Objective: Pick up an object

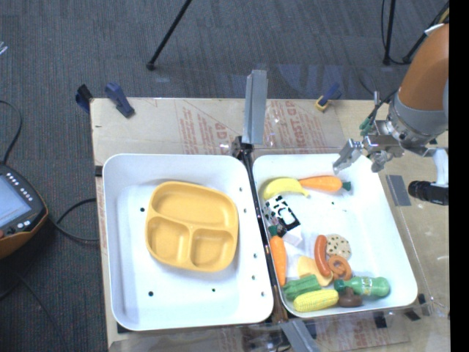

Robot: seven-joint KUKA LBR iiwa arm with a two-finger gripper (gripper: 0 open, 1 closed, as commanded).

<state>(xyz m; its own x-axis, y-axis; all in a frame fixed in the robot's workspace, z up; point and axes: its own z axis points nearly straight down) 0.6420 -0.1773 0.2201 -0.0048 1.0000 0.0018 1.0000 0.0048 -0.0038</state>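
You have nothing picked up yet: the two-finger gripper [363,155] hangs above the far right corner of the right-hand shallow white bin [381,226], and you cannot tell how its jaws stand. The nearest candidate is the orange plastic toy carrot [321,184], lying flat near the bin's far wall beside a yellow toy banana [283,188]. Its long axis runs left-right, green top toward the arm. Descent, grasp and lift all remain.

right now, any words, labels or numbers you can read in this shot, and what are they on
Red printing on the cardboard sheet under the bins: reversed and too faint to read.
Black-and-white patterned card in the right bin: a marker pattern, no words.
Screen of the device at the left edge: too small to read.
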